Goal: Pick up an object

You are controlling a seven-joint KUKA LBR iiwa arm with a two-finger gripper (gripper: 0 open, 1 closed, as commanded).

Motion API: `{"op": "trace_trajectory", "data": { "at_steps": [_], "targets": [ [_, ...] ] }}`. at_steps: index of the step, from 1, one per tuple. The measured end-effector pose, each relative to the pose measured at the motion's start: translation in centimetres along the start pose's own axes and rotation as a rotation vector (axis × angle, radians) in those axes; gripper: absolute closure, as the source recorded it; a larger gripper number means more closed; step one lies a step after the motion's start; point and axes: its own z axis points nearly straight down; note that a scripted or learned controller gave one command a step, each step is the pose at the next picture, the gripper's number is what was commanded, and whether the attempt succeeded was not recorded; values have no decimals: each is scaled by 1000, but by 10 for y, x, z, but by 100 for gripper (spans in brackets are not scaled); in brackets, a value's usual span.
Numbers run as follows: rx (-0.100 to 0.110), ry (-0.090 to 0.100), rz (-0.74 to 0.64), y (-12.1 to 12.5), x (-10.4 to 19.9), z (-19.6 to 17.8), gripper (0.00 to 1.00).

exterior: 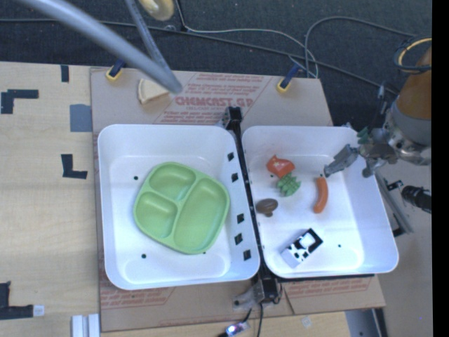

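Note:
The right bin point(365, 223) holds a red toy piece point(280, 165), a small green leafy piece point(287, 184), a brown rounded piece point(266, 206), an orange carrot-like stick point(320, 194) and a black-and-white box point(302, 247). My gripper point(353, 166) hangs over the bin's upper right part, just up and right of the orange stick. It is open: one finger point(339, 161) points left, the other sits near the bin's right wall, and nothing lies between them.
A green divided plate point(182, 206) lies in the left bin point(112, 188). A black divider point(242, 195) runs between the bins. A grey pole point(98, 27) crosses the upper left, and cables trail over the dark floor behind.

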Motion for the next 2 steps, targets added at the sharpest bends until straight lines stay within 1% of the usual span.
{"op": "trace_trajectory", "data": {
  "at_steps": [1,2],
  "targets": [
    [-13,-3,-4,3,1,-8,0],
    [-7,-2,-3,2,-5,55,0]
  ]
}}
